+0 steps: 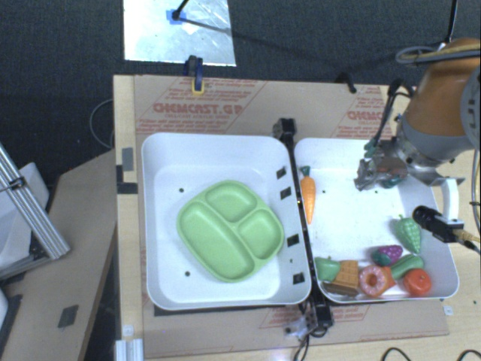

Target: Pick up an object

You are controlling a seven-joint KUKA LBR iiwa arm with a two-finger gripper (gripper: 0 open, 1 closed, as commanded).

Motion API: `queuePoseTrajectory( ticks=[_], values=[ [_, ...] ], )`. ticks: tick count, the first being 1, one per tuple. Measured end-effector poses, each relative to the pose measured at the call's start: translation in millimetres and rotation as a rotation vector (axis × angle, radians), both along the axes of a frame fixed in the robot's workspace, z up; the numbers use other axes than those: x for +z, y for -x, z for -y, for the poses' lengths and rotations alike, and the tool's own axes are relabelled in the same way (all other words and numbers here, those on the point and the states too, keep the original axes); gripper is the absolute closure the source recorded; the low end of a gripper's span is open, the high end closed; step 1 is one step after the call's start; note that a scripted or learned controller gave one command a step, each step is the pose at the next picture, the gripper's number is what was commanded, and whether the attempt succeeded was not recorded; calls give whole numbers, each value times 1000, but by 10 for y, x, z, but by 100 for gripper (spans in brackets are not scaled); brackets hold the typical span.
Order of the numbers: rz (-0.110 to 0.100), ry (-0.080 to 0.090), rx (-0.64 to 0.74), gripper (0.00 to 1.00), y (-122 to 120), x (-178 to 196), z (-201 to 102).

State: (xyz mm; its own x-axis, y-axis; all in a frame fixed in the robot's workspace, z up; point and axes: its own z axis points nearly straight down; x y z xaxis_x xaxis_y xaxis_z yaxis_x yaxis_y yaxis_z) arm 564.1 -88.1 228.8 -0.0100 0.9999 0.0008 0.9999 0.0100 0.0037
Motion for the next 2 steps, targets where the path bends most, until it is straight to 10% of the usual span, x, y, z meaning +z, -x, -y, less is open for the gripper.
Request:
queuePoseTrajectory(
  ticks=[2],
  values=[
    [-1,-2,1,100,-450,11,-991]
  ],
)
